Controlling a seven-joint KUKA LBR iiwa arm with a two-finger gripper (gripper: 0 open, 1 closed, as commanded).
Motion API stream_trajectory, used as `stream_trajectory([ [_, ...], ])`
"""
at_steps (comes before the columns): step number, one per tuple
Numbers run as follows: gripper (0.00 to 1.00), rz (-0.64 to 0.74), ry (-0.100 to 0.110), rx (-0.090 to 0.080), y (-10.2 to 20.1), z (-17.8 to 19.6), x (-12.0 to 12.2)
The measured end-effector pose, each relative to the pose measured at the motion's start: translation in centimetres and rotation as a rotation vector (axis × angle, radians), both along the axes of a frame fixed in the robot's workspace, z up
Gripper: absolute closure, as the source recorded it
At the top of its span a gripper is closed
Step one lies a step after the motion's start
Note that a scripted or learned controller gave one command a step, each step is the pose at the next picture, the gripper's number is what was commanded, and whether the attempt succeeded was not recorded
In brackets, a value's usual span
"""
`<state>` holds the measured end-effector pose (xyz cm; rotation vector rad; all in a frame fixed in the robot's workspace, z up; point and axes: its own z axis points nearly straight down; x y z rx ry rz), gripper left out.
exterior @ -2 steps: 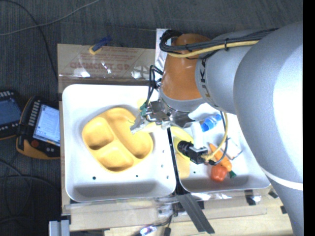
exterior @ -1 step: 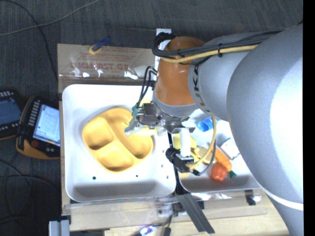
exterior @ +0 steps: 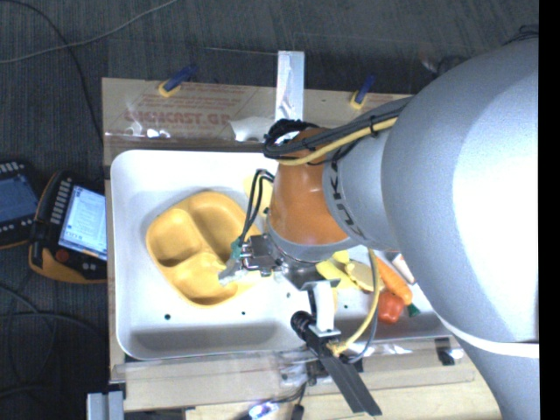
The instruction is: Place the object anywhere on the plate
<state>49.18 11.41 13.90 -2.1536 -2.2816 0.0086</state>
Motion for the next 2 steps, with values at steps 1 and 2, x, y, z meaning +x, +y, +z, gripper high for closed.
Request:
stream_trajectory([
  [1,1.00,0.159,-0.006,0.002,-3.9,4.5,2.8],
  [2,1.00,0.291,-0.003,0.000,1.6,3.8,4.5],
])
